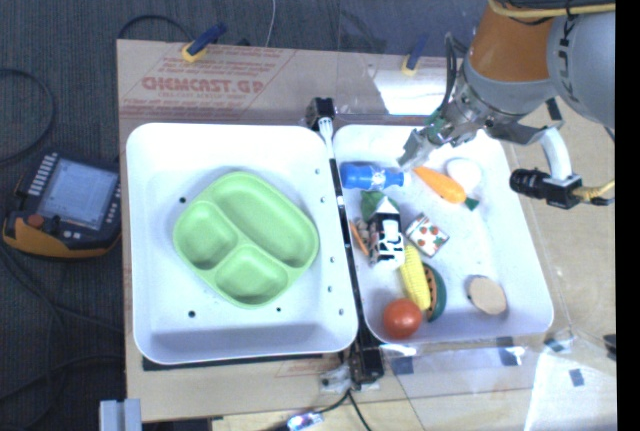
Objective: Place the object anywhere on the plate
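Observation:
A light green divided plate (245,237) lies in the left white bin (150,319). The right bin (520,249) holds several small items: a blue bottle (368,177), an orange carrot (440,184), a white egg (463,169), a yellow corn cob (413,269), a red tomato (401,318) and a round tan disc (487,295). My gripper (418,147) hangs over the far part of the right bin, just above the gap between the blue bottle and the carrot. I see nothing held in it.
A small patterned box (428,236) and a black-and-white item (386,235) lie mid-bin beside the divider (340,219). A handheld pendant (62,204) sits left of the bench. A black cable fitting (545,184) juts out near the right bin's far right edge.

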Tool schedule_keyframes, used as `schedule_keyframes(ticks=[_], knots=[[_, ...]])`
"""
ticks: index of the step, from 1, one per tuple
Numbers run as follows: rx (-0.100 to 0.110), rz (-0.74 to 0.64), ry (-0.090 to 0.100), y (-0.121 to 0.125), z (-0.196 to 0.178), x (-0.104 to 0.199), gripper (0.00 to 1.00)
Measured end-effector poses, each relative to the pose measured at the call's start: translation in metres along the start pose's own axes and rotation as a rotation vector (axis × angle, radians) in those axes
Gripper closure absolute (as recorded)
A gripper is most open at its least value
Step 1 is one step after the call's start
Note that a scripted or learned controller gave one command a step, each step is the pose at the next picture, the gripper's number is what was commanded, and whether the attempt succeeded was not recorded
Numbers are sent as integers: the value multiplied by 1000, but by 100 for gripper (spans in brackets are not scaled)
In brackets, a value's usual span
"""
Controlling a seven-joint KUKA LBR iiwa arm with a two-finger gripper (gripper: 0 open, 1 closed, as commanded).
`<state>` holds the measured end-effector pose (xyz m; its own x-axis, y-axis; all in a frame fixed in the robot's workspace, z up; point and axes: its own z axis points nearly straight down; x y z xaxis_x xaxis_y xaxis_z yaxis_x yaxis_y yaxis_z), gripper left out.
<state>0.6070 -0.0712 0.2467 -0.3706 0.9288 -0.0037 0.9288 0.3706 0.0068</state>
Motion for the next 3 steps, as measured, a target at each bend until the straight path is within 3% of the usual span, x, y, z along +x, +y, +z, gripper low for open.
schedule_keyframes(ticks=[1, 2, 3], knots=[[9, -9, 4, 10, 13, 70, 100], [18, 42, 8, -15, 59, 136, 100], [14, 152, 5, -31, 61, 189, 100]])
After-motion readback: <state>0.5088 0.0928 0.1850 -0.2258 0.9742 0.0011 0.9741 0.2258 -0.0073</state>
